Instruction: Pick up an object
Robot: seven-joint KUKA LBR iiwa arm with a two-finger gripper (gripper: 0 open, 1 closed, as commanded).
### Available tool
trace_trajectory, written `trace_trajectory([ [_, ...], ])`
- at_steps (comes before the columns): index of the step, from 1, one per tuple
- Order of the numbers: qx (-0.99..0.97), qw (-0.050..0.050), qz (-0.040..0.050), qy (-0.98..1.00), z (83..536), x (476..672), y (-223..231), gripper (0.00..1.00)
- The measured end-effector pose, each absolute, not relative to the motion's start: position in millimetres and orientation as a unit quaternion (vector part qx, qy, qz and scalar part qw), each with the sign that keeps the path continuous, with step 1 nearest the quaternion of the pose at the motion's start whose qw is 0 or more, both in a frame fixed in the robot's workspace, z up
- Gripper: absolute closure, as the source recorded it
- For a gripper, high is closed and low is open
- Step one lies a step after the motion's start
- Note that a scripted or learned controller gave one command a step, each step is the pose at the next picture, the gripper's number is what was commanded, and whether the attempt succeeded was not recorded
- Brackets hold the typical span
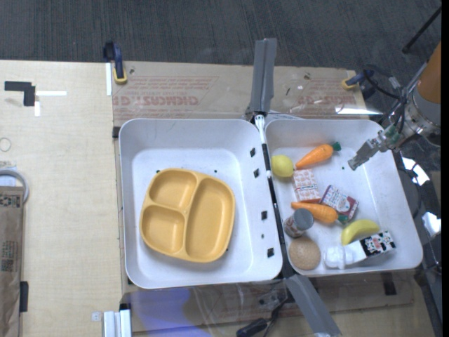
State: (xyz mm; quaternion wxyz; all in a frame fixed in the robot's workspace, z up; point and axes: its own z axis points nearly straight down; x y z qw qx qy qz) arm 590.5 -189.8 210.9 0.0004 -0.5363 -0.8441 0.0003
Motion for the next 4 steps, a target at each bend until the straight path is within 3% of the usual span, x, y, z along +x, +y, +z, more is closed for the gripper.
trace_trajectory([
  [1,-0.475,0.001,-0.0001,-0.88,138,495.9,-178,0.0],
  [2,-0.377,-0.007,0.0004,-0.926,98,509.2,-131,0.0],
  [3,-0.392,-0.013,-0.0022,-0.92,99,485.2,-129,0.0],
  [4,-0.394,-0.016,-0.0024,-0.919,109,487.7,-131,1.0],
])
